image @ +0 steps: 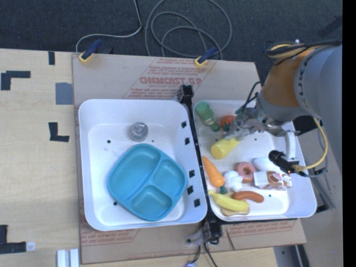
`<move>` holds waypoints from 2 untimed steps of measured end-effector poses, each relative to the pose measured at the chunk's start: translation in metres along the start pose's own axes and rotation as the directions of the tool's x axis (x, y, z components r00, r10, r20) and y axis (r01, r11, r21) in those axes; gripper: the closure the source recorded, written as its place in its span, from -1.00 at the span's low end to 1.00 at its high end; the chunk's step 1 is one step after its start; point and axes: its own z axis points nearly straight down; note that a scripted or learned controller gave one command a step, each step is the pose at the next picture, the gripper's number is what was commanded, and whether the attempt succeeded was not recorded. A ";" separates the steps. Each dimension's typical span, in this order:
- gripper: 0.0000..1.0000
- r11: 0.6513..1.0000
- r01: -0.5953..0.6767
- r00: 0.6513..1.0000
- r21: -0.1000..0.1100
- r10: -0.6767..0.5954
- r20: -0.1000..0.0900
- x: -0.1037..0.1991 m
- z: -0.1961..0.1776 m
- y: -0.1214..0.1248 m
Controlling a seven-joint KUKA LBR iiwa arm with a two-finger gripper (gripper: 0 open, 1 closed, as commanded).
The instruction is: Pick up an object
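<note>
The hand sits low over the back of the right bin, just behind a yellow bottle and beside a small orange-red piece. Whether it is open or closed I cannot tell, since the wrist and the orange band cover it from above.

The yellow bottle looks like the nearest candidate to pick up. It lies on its side toward the back left part of the right bin, near the divider between the two bins, with bare floor around most of it. It is probably a hollow plastic toy: light, fairly stiff, smooth and rounded, so it may roll or squirt out of a pinch. The best hold would likely be across its narrower middle, square to its long axis, not at the tapered end.

The green bottle in the back left corner of that bin would handle much the same, but the walls crowd it. The carrot, banana, sausage and pink doughnut crowd together toward the front of the bin, so a clean grip there looks harder.

The left bin holds a blue divided plate and a small metal can, well apart from the hand.
</note>
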 end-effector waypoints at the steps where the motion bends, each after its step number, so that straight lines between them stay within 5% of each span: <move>1: 1.00 1.000 0.005 1.000 0.023 -0.005 -0.004 0.048 -0.093 -0.017; 2: 1.00 0.999 0.006 1.000 0.034 -0.006 -0.008 0.114 -0.104 -0.070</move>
